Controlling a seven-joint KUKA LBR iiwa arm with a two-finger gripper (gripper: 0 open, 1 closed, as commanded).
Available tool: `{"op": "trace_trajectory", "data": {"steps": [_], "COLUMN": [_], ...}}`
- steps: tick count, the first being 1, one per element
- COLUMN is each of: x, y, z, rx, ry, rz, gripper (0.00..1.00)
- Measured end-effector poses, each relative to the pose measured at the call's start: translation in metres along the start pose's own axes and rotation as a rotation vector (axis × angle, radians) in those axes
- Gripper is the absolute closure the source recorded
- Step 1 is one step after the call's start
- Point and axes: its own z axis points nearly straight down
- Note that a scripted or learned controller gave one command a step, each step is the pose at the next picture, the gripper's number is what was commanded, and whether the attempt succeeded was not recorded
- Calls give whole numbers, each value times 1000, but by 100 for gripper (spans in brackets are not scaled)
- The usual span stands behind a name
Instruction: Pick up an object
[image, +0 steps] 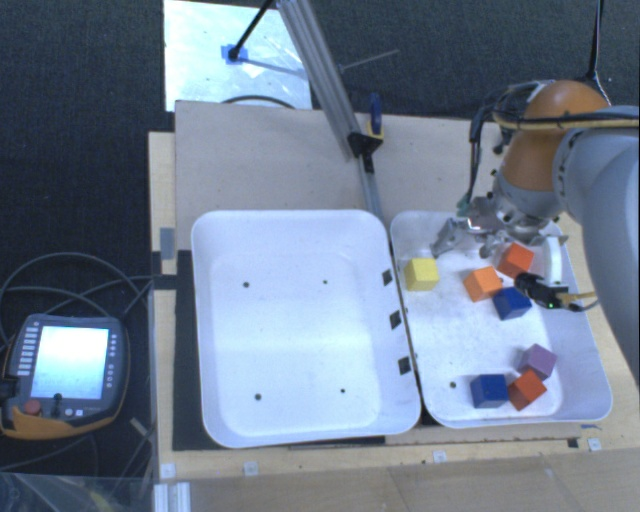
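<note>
Two white bins side by side on the bench (260, 150). Left bin (295, 325) at centre frame, right bin (500, 330) toward the right edge. Grey arm (600, 170) with orange band reaching in from upper right, pincer (487, 232) low over the far end of the right bin. State of the pincer: cannot tell from this view.

In the right bin, loose cubes: yellow cube (421, 273) near the bin's left wall, well apart from the rest. Orange cube (483, 283) just beside a blue cube (512, 302); a red-orange cube (516, 259) just below and right of the pincer, contact unclear. Toward the lower right corner, a purple cube (538, 359), a second red-orange cube (527, 389) and a second blue cube (489, 390) clustered close together.

Teach pendant (62, 375) with lit screen at lower left of the frame, off the bench, cables looping around it. Slanted metal pole (325, 75) at upper centre. No readable writing or brand marks anywhere.
</note>
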Motion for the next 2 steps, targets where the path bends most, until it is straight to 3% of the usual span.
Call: {"op": "trace_trajectory", "data": {"steps": [1, 2], "x": [0, 0], "y": [1, 3], "z": [16, 3], "rx": [-2, -7], "ry": [0, -2], "rz": [0, -3], "gripper": [0, 100]}}
